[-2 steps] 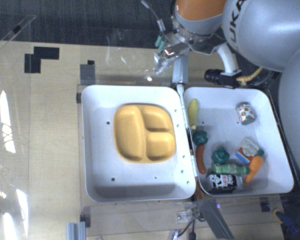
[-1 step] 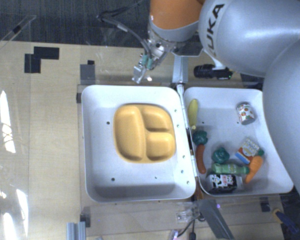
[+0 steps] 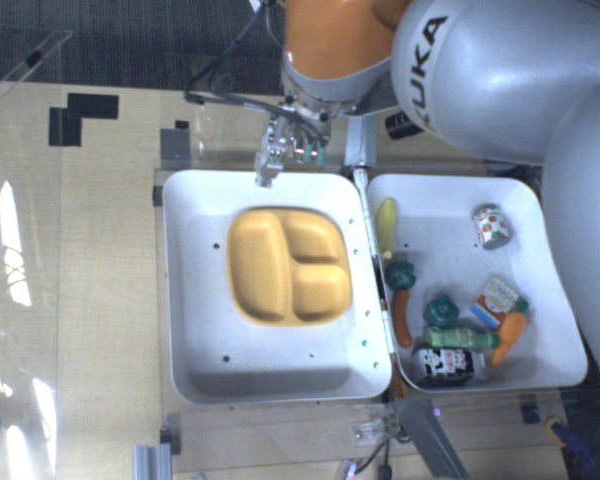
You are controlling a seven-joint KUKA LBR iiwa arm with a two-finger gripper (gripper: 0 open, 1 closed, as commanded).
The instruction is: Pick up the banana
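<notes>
1. Currently: banana (image 3: 386, 226) lying at left edge of right bin (image 3: 540, 228), against the divider wall, upright lengthwise, just above green item (image 3: 400, 274).
2. End effector (image 3: 280, 153) hovering over far rim of left bin (image 3: 190, 298), carrying nothing; open or closed, cannot tell.
3. Best approach: shift right, descend straight, jaws across banana's width, clear of wall.
</notes>
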